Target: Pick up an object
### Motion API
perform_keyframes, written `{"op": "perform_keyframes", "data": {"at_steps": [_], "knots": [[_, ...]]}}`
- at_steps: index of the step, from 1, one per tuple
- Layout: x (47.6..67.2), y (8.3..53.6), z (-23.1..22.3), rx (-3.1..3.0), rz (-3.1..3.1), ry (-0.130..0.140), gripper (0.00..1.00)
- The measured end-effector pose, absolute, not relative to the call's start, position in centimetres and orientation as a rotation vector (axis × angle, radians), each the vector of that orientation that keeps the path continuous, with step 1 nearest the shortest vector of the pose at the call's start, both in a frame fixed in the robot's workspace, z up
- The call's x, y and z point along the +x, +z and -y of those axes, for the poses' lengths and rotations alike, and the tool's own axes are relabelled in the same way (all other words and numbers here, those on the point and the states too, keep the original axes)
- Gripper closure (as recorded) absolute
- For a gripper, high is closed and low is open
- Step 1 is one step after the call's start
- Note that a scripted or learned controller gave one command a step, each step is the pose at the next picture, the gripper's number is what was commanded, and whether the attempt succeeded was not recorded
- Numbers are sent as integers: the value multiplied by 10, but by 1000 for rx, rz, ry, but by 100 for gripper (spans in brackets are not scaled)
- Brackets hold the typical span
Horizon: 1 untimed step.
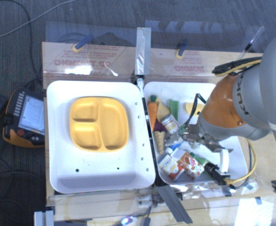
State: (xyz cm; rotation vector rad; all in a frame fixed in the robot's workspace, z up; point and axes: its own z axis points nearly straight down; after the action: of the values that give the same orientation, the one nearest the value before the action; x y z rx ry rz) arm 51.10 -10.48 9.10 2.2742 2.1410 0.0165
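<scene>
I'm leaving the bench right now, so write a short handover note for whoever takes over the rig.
Gripper: low in the right bin, over the pile of small items; finger state not readable.
Things: carrot, small jar and red packet lie in the right bin. Yellow divided plate sits in the left bin.
Done: no visible pick yet.
Left: grasp one object and lift it.

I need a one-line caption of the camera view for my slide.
KUKA arm reaches into the cluttered right bin; a yellow divided plate lies in the left bin.

I see my gripper (187,134) low in the right bin (239,161), toy food (168,140) just beside it.
</scene>
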Motion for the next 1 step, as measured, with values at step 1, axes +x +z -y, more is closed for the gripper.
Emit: {"op": "perform_keyframes", "data": {"at_steps": [1], "knots": [[511,97,104,2276,-2149,15,100]]}}
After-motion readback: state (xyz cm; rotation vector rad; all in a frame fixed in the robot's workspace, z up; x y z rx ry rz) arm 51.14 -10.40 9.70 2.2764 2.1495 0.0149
